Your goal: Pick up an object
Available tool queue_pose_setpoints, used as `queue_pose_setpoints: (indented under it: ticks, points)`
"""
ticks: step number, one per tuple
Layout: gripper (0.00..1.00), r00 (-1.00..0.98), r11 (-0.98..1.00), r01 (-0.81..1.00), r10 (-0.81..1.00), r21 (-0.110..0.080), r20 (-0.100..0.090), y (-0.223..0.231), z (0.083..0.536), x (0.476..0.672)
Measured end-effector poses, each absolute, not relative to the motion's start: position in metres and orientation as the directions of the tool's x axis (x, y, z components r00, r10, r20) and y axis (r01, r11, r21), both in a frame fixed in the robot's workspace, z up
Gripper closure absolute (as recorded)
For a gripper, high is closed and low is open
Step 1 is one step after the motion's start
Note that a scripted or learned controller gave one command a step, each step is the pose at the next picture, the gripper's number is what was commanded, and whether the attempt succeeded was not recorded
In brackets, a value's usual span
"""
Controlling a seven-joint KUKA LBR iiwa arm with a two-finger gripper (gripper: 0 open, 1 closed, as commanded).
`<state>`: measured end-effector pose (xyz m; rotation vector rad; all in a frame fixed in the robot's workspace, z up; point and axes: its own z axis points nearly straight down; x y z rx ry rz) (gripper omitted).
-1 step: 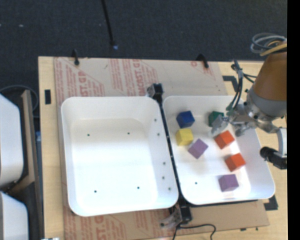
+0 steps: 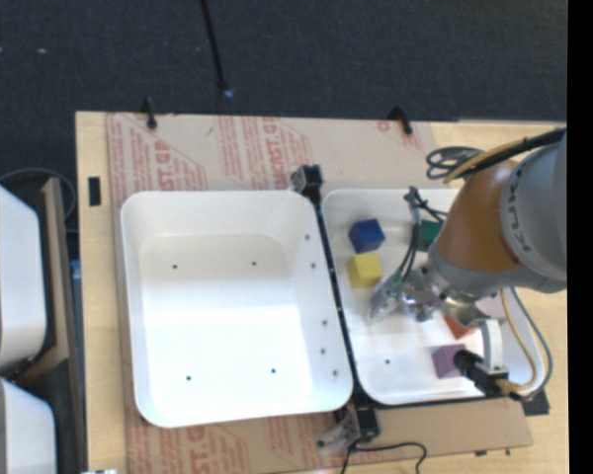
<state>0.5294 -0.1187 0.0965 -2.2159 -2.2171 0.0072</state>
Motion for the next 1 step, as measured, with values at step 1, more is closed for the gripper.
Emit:
queue_pose_setpoints:
  ticks: [1]
  points:
    - [0.0,-0.002,0.002,1.0,1.0,0.001,0.0,-0.1026,0.1006,0.6204]
